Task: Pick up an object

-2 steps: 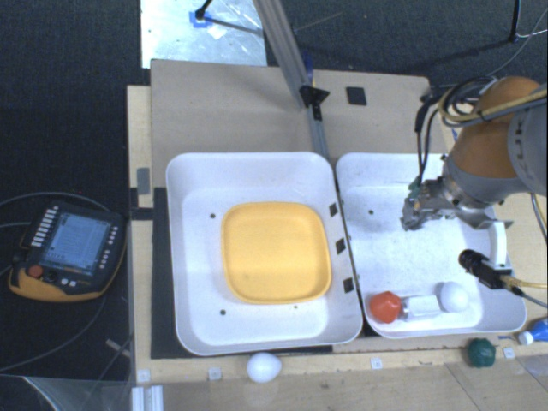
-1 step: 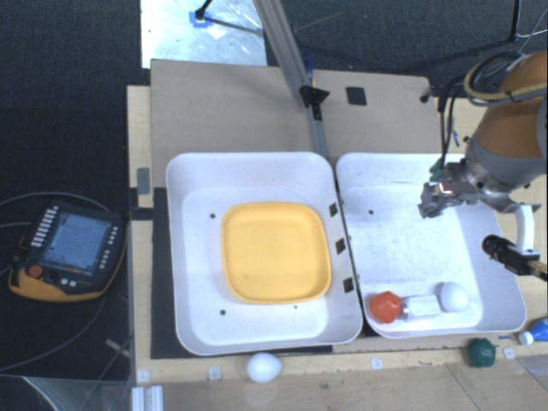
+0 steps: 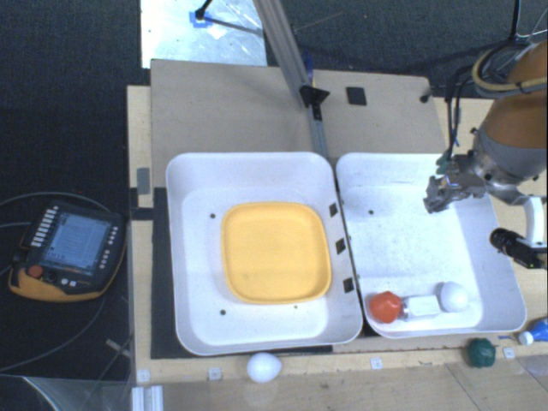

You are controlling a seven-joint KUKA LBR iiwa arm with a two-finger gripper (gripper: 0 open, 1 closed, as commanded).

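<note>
Bins first: 2 white ones side by side. Left bin (image 3: 184, 255) holds a yellow square plate (image 3: 276, 252). Right bin (image 3: 377, 187) has an orange ball (image 3: 384, 306), white block (image 3: 421, 306) and white ball (image 3: 453, 297) along its near wall. Gripper (image 3: 438, 193) hovers over its far side, grasping nothing; can't tell its state.

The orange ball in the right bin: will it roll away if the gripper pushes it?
Probably. The orange ball looks round and smooth, so a sideways push would likely roll it. It lies in the right bin's near corner, touching a white block, which may stop it.
</note>
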